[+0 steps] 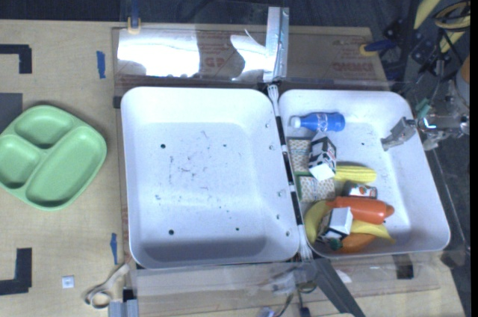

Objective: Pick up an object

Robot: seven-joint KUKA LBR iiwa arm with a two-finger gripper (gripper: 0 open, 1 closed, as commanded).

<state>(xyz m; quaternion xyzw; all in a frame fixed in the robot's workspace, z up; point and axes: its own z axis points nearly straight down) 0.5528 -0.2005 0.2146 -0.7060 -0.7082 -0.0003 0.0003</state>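
Right bin: at its left side you see a pile of objects in the shallow white right-hand bin (pixel 418 181).
Bottle: a blue plastic bottle with a white cap (pixel 320 122) lies on its side at the pile's far end.
Fruit: a yellow toy banana (pixel 355 174) lies mid-pile, an orange toy carrot (pixel 366 208) just nearer you.
Gripper: the metal two-finger gripper (pixel 397 134) sits over the bin's right rim, apart from the pile; you cannot tell how far it is open.
Left bin: the shallow white left-hand bin (pixel 202 173) lies beside it.
Tray: a green divided plastic tray (pixel 48 156) rests on the bench, far left.
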